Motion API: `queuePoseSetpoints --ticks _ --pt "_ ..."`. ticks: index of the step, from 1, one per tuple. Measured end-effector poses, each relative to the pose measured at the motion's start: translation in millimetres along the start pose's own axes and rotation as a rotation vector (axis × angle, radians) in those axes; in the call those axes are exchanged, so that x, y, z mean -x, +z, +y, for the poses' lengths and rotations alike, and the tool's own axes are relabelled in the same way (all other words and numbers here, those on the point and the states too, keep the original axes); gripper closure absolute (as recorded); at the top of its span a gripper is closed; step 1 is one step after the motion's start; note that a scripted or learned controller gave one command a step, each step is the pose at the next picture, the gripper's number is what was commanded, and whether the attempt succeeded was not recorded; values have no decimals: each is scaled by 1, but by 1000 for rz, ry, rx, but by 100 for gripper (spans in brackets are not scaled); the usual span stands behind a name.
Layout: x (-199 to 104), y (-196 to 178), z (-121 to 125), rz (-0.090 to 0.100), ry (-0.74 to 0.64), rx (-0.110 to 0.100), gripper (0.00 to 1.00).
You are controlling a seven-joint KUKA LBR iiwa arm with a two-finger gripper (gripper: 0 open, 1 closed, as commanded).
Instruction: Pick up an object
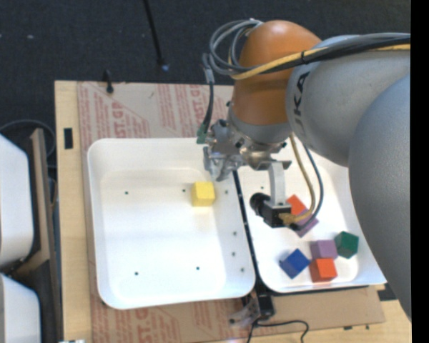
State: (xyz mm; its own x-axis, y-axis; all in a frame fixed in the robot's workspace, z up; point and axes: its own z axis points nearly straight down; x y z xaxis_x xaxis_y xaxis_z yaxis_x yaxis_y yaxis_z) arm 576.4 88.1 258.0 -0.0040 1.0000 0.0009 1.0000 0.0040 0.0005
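the left bin (143,241) holds a single yellow cube (204,194), sitting on the white floor towards the bin's right wall, about halfway down its length and clear of the wall itself. just above and a touch to the right of it in the camera view hangs the gripper (217,164), under the orange band of the arm, close to the ridge where the two bins meet. whether it is spread or closed i cannot tell from here, since the metalwork blurs together, and nothing shows held in it. as i judge it, the yellow cube is the nearest thing to go for: it lies just down and left of the gripper, near but apart, and being a cube it has no long axis to line up with, so the move turns on a short shift that way, then a drop. further right, the right bin (272,243) holds a scatter: a blue cube (294,262), an orange cube (323,269), a purple cube (324,249) and a green cube (348,244) bunched at its near corner.
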Motion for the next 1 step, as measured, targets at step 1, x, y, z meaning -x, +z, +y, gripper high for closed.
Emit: queuePoseSetpoints --ticks 1 --pt "2 0 0 -1 4 0 0"
